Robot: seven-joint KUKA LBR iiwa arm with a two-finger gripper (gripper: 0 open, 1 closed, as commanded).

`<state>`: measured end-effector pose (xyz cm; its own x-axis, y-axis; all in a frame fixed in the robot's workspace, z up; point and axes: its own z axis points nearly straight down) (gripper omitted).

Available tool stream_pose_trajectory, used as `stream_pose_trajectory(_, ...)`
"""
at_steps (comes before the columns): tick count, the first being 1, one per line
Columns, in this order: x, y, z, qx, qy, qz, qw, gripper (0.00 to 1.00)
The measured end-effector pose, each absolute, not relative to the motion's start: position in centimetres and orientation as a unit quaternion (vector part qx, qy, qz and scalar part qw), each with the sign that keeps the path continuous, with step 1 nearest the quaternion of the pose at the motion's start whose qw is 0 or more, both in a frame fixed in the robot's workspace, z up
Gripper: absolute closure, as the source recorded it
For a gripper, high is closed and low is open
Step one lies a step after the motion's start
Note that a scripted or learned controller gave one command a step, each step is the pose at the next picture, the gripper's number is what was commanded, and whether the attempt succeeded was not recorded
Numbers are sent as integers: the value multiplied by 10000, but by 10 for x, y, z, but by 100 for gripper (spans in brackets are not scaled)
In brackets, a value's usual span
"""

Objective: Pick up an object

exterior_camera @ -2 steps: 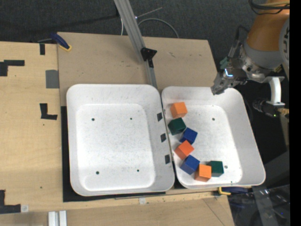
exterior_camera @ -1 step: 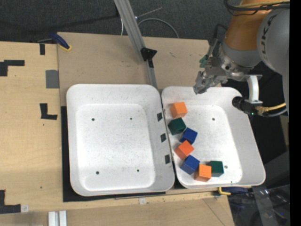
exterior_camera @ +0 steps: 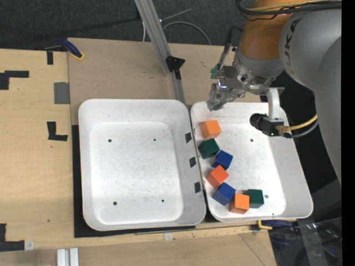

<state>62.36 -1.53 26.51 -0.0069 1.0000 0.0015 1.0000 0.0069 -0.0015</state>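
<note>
Camera view, looking down at a slant — we note two white bins side by side on the bench. The left bin (exterior_camera: 94, 121) holds no blocks that we can see. The right bin (exterior_camera: 288, 165) carries all the candidates, strung in a loose curve along its left wall: an orange block (exterior_camera: 210, 129) at the top, a dark green block (exterior_camera: 208, 148) touching it below, then a blue block (exterior_camera: 223, 159), a second orange block (exterior_camera: 218, 175), a second blue block (exterior_camera: 224, 193), a third orange block (exterior_camera: 241, 202) and a second green block (exterior_camera: 255, 198) near the bottom edge.

The gripper (exterior_camera: 216, 103) hangs at the upper left corner of the right bin, just above the top orange block and apart from it. Nothing sits between its fingers; whether they stand apart or together we cannot tell from this angle.

Our reading — the arm is parked over the end of the row because the top orange block has free space on its upper side, so a descent there looks least crowded. The green neighbour pressing against it could be nudged. The pick is not yet made.
</note>
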Motion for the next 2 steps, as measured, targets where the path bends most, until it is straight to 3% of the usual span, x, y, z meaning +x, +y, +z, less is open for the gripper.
stream_pose_trajectory(2, 629, 87, 246, -7051, -7091, 11, 13, 100)
